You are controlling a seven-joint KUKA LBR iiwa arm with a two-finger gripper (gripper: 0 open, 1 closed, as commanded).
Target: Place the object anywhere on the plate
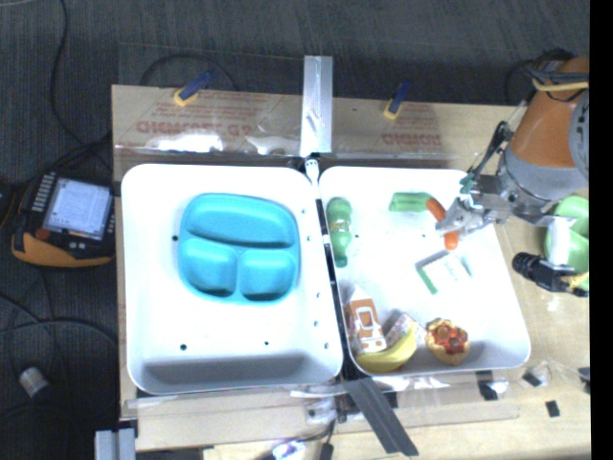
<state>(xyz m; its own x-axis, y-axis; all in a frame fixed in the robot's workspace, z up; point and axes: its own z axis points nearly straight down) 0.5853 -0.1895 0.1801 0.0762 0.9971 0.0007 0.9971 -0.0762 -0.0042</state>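
Observation:
A blue plate (pixel 238 245) with three compartments lies in the left bin (pixel 153 353). The right bin (pixel 498 295) holds the loose objects. My gripper (pixel 459 221) hangs over that bin's upper right part, far from the plate. Just below its tip lies a small orange piece (pixel 450 241). To its left are an orange carrot-like piece (pixel 436 207) and a green item (pixel 411 202). Whether anything is held is too small to tell.
Against the divider stands a green bottle (pixel 338 226). A green-and-white card (pixel 442 272) lies mid-bin. Along the front wall sit a snack box (pixel 363 321), a banana (pixel 394 349) and a red fruit cup (pixel 447 339). A green object (pixel 571 233) sits outside on the right.

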